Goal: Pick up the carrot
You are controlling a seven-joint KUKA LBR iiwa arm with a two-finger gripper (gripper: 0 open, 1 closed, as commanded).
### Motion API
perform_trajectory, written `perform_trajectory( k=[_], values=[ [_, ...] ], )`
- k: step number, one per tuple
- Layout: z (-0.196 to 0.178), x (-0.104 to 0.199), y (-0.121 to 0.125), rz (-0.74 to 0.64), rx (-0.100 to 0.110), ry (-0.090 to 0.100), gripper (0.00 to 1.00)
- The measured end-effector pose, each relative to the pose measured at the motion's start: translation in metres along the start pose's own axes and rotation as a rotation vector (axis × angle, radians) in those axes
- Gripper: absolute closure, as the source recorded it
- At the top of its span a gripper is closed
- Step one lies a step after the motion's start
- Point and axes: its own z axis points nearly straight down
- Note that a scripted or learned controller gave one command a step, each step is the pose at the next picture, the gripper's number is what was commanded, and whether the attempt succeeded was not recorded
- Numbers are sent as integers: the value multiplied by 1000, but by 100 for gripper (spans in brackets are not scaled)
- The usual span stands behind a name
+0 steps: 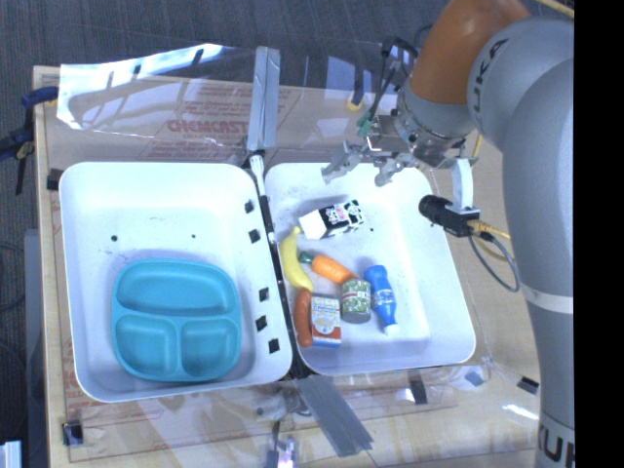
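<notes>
Robot gripper (363, 167) hovers with fingers spread, holding nothing, above the right bin (444, 291); carrot (330, 267) lies below. "CHEMCAST" is printed on the backing sheet (195, 115).

My grey arm (531, 115) comes in from the right with the orange band (456, 42) bent over toward the far side, and my gripper (363, 166) hangs off the wrist pointing left and a bit near, fingers (336, 169) spread apart with nothing between them.
</notes>
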Motion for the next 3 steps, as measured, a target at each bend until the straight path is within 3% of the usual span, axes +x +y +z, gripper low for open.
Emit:
perform_trajectory(
  k=[1,2,3],
  values=[
    [90,-37,-49,-49,0,-1,0],
    [145,24,-87,-128,-11,-8,0],
    [133,26,-85,-137,-14,-6,100]
  ],
)
